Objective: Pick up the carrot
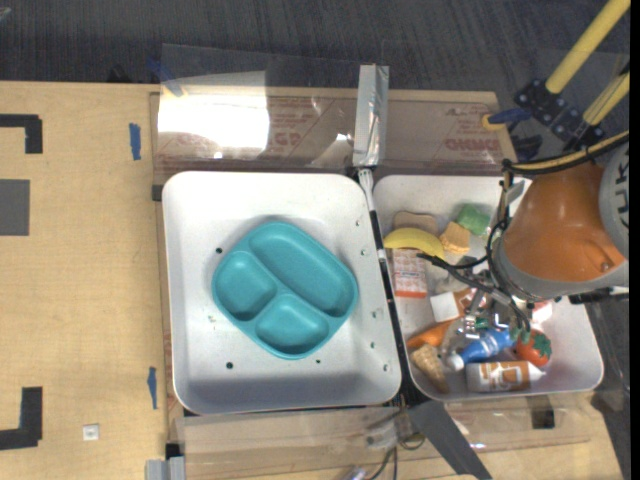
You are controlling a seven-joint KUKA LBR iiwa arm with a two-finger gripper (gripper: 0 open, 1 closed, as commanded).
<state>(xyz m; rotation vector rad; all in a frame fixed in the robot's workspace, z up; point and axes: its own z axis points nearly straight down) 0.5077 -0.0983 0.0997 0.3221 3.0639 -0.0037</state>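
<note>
Tabletop, right bin (585, 363): claw (478, 320) among clutter, grip state indiscernible; carrot (427, 336) just left of it.

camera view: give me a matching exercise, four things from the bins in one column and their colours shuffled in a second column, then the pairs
Things:
1. divided plate in the left bin
2. banana
3. carrot
4. bottle under the claw

Colours:
A. yellow
B. blue
C. teal
D. orange

Pairs: 1-C, 2-A, 3-D, 4-B
</note>
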